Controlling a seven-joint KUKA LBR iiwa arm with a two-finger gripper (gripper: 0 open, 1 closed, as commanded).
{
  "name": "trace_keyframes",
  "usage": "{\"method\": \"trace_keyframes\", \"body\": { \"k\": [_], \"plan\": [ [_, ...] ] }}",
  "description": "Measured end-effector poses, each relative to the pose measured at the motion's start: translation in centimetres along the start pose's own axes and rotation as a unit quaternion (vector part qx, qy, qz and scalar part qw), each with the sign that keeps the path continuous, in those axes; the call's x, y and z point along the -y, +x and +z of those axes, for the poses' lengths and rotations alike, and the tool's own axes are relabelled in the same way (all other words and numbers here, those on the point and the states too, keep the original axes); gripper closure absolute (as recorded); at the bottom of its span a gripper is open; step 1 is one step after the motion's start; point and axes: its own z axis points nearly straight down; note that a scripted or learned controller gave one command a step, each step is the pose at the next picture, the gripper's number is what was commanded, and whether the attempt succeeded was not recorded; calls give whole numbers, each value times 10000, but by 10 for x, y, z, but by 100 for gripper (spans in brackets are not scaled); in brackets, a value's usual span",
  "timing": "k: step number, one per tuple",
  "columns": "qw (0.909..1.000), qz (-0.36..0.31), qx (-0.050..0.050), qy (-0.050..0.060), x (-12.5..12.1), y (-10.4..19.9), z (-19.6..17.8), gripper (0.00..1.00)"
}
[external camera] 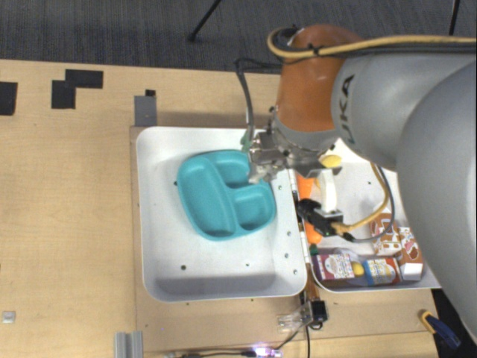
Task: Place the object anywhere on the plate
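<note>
- Gripper (pixel 262 162) sits below my orange-banded wrist, over the wall between the two bins; I cannot tell its state, and I see no object in it.
- Plate (pixel 223 196), teal and divided into compartments, lies just left and below the gripper in the left bin (pixel 160 267). Its near rim is almost under the gripper.
- Plate's long axis runs diagonally, upper left to lower right, in the camera view.
- Orange item (pixel 313 236) and packaged items (pixel 358 268) lie to my right and below in the right bin (pixel 373 286); which one is the task object is unclear.
- Risk: a release here may clip the plate's rim or land on the bin wall, since I hang at the plate's edge, not its middle.
- Risk: the fingers may hold nothing at all.
</note>
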Motion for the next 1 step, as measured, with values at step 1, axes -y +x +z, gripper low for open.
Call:
{"method": "trace_keyframes", "body": {
  "k": [1],
  "plan": [
    [10000,-1,2,-1,0,0,0,0]
  ]
}}
